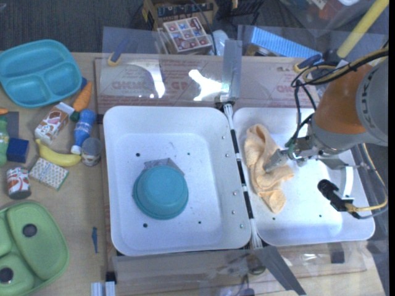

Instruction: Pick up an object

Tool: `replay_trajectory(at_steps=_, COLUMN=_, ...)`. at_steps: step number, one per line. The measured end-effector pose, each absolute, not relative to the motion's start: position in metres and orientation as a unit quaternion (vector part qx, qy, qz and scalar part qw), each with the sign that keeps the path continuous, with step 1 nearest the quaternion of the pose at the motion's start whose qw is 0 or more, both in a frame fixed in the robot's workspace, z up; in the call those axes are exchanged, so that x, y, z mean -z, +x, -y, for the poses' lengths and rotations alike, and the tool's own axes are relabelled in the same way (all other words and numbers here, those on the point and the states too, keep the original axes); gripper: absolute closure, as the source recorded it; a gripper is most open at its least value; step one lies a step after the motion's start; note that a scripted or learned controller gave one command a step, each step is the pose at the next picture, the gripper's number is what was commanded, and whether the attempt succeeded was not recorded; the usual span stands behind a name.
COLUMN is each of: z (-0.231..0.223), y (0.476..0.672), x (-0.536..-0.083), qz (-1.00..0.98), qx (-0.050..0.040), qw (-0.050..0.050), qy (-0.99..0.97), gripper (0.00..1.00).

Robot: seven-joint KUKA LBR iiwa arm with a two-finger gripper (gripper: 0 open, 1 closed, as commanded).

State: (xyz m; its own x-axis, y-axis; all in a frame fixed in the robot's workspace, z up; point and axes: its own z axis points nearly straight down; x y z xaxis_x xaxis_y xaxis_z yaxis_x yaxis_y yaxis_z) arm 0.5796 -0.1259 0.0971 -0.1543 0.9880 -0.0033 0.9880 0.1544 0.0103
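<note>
Gripper (273, 162) was low w/ its tip pressed into a crumpled pale-yellow cloth (256, 143), which lay right under and around it in the white shallow bin (308, 227). Couldn't tell if clenched or released. Round teal plastic bowl (161, 192) sat well apart, in the neighbouring white bin (123, 134) toward view-left.

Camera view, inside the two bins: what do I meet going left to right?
Teal bowl in the left bin → crumpled yellow cloth in the right bin.
</note>
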Motion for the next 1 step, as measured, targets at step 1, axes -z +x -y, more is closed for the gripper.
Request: replay_trajectory(at_steps=1, z=0.0994, y=0.6463, x=-0.0931, qz=-0.786, qx=-0.0043, qw=0.008, qy=0.619, gripper=0.00)
